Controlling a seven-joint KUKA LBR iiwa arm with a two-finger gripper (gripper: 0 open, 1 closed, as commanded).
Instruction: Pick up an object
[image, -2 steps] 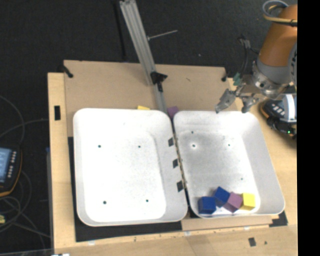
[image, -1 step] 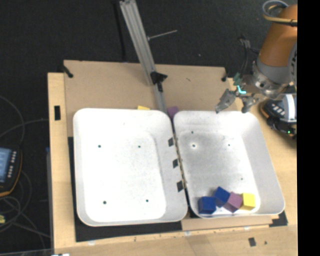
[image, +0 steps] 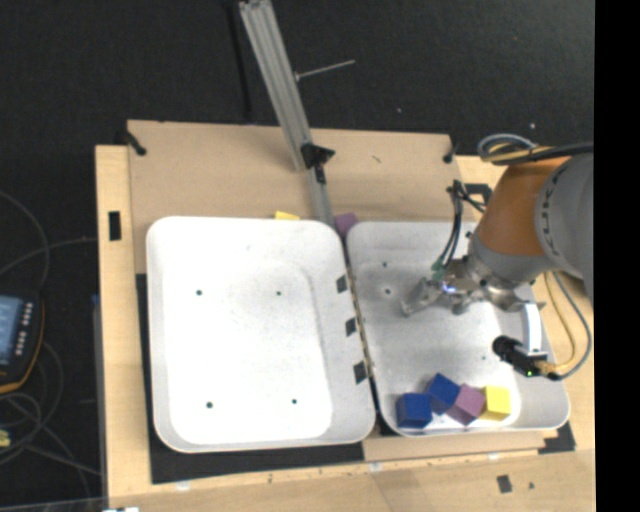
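- A wooden bench (image: 230, 170) fills the middle of the frame, seen from above at a slant, with dark floor around it.
- Two shallow white bins sit side by side on the bench: the left bin (image: 245, 330) takes up the centre left, and the right bin (image: 440, 360) the centre right.
- The arm (image: 530, 210), grey with an orange band, reaches in from the right edge and bends down over the upper part of the right bin.
- The gripper (image: 425, 297) hangs low over the right bin's floor, near its middle. I cannot tell from this angle whether it is released or clenched, and nothing can be seen in its grasp.
- Four small blocks lie clustered in the lower right corner of the right bin, well apart from the gripper.
- From left to right they are a blue block (image: 414, 409), a darker blue block (image: 443, 389), a purple block (image: 467, 403) and a yellow block (image: 497, 402).
- A slanted metal rail (image: 283, 85) runs from the top of the frame down to the gap between the bins.
- A handheld screen device (image: 18, 340) lies at the far left edge, off the bench.
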